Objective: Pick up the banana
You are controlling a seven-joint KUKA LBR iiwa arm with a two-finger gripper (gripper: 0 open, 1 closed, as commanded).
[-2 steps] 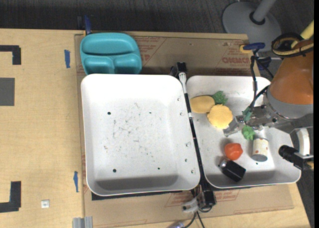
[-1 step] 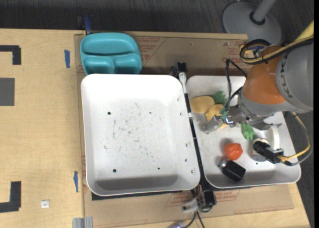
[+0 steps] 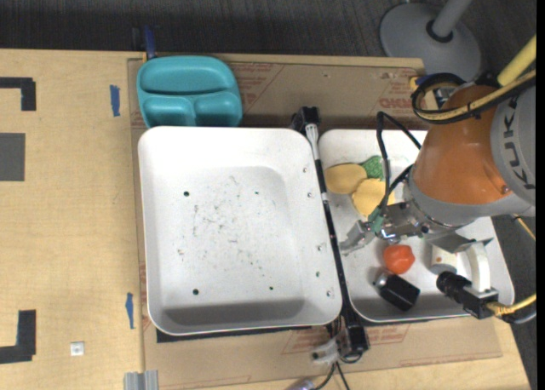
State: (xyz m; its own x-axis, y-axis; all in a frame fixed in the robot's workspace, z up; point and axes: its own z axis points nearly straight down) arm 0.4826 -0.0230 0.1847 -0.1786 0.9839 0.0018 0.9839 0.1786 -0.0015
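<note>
Bench (image 3: 68, 235) of light brown board, marked with black corner shapes at left and short blue tape strips. Carries two shallow white bins side by side: left bin (image 3: 234, 226), right bin (image 3: 358, 299), rims touching along a dark seam. Teal divided tray (image 3: 189, 90) sits just behind left bin. Flat cardboard sheet (image 3: 341, 82) lies under bins.

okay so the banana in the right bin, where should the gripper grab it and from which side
Best guess: grip the banana across its narrow width at its exposed middle, coming straight down from above. It lies flat in the right bin, crowded by a yellow piece and a green thing, so side approaches look blocked.
</note>
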